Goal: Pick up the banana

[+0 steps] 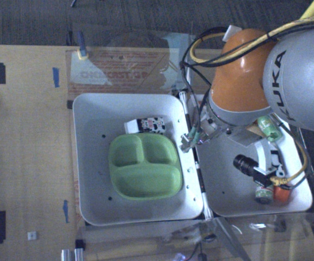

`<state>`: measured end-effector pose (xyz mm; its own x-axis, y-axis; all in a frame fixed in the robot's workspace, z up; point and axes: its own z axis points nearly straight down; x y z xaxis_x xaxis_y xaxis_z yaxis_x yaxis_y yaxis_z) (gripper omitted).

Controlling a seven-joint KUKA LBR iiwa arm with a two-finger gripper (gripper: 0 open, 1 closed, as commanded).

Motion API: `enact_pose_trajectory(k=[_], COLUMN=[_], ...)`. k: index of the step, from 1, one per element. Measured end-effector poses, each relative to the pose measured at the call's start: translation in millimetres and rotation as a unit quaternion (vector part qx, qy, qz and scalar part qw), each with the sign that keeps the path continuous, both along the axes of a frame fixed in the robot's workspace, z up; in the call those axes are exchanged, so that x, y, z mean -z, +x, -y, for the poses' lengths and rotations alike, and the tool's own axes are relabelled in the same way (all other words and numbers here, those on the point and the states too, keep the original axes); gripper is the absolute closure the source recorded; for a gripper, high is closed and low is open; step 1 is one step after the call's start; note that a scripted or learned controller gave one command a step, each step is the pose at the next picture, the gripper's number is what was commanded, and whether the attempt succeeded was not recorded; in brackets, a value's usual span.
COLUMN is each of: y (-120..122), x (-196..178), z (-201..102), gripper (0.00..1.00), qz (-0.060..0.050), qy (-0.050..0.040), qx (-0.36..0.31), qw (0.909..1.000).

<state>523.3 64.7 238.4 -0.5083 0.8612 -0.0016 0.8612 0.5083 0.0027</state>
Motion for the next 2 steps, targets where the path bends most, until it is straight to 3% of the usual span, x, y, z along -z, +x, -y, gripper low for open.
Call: enact_pose_trajectory(k=[1,2], y=[-33.0,-44.3], x=[-22.6,34.4], z=[-35.2,-115.4], gripper=[1.0,1.0], qz=[-0.001,-0.001], qy=[-0.0004,-0.0001], qx=[-0.355,-0.343], qw=[0.9347,0.9393])
